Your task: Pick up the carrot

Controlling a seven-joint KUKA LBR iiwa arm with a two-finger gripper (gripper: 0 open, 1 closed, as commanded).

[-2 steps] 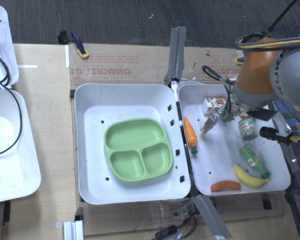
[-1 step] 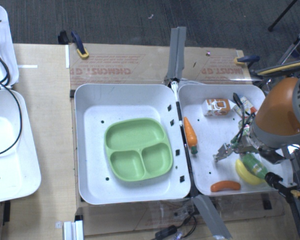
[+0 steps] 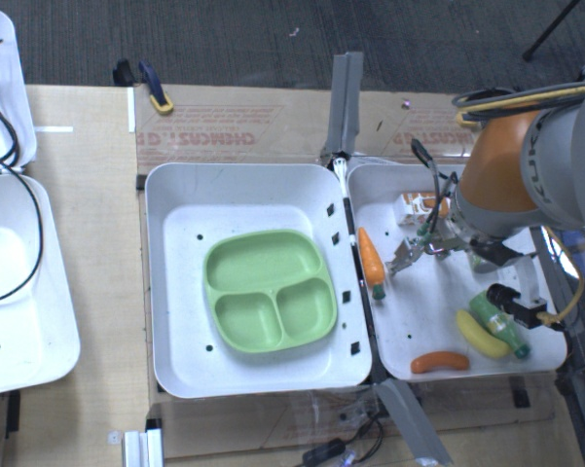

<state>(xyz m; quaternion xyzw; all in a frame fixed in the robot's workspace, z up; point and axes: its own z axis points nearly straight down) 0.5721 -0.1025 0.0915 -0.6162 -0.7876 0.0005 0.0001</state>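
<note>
The carrot (image 3: 371,258) lies against the left wall of the right bin (image 3: 409,353), at nine o'clock from my jaws (image 3: 405,255). They look open and empty. It seems light, stiff, smooth; I'd pinch across its thicker middle.

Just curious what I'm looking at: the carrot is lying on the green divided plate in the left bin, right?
Not quite. The camera view shows the carrot lying in the right bin, against its left wall. The green divided plate does sit in the left bin, but the carrot isn't on it.
</note>
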